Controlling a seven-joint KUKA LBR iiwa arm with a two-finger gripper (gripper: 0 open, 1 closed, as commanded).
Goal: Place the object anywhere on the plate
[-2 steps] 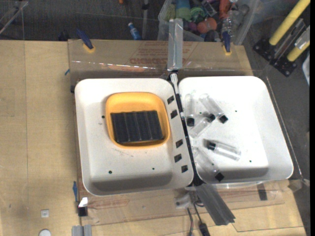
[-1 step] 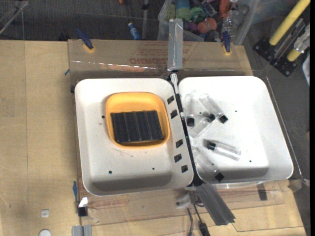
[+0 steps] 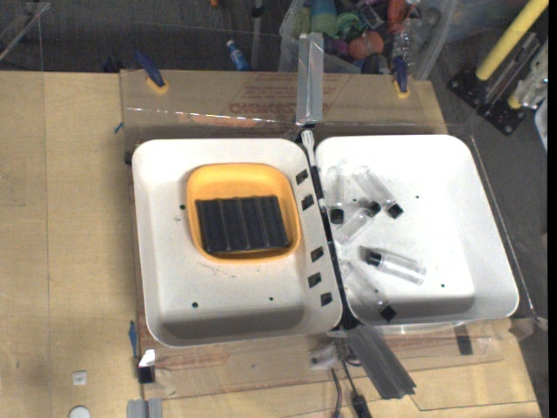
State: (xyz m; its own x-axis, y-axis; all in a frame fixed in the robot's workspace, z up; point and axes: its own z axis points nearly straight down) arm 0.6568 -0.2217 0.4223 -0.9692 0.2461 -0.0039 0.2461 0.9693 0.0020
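Observation:
An orange plate with rounded corners lies in the left white bin. A black ribbed rectangular object rests flat on the plate, covering most of its middle and front. In the right white bin lie several clear plastic vials with black caps: one near the middle, another further back, and one close to the divider.
A clear divider with black tabs runs between the two bins. Behind the bench stands a clear box of colourful toys. A yellow tube leans at the back right. Bare wooden bench lies to the left.

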